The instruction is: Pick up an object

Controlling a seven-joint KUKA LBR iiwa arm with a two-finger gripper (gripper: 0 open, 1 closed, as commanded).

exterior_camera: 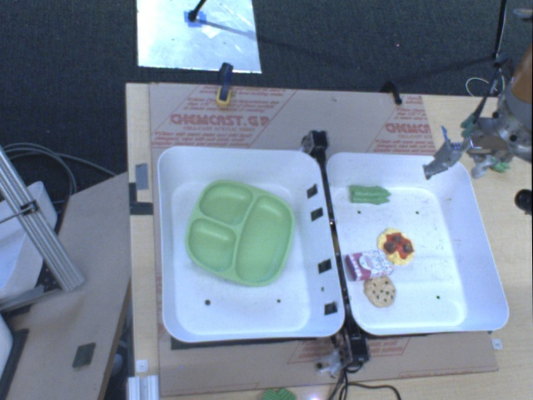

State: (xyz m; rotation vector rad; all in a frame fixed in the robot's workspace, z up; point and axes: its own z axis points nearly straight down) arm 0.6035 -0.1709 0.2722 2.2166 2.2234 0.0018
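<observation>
camera view looks down at a slant on a bench with two shallow white bins side by side. the left bin holds a pale green divided plate with three compartments, lying flat near the bin's middle. the right bin holds four small things. a green flat piece lies near the bin's far edge, towards its left side. nearer the middle sits a round yellow piece with red on top, like a toy pizza. just beside it, to its lower left and touching or nearly so, lies a small red and white packet. a round brown cookie with dark spots lies just below the packet, close to the bin's near side.

the gripper hangs at the far right corner of the right bin, over or just outside its rim, well apart from all four small things. one grey finger points down and left towards the bin's corner; a second shows to its right. the two stand apart with a gap between them and nothing shows in that gap, so the hand reads as spread and carrying nothing. the arm's wrist enters from the right edge.

the bins rest on a brown printed board with red lettering, and a yellow and dark clamp grips its far edge. beyond it, on the dark floor, lies a shiny metal sheet.
</observation>
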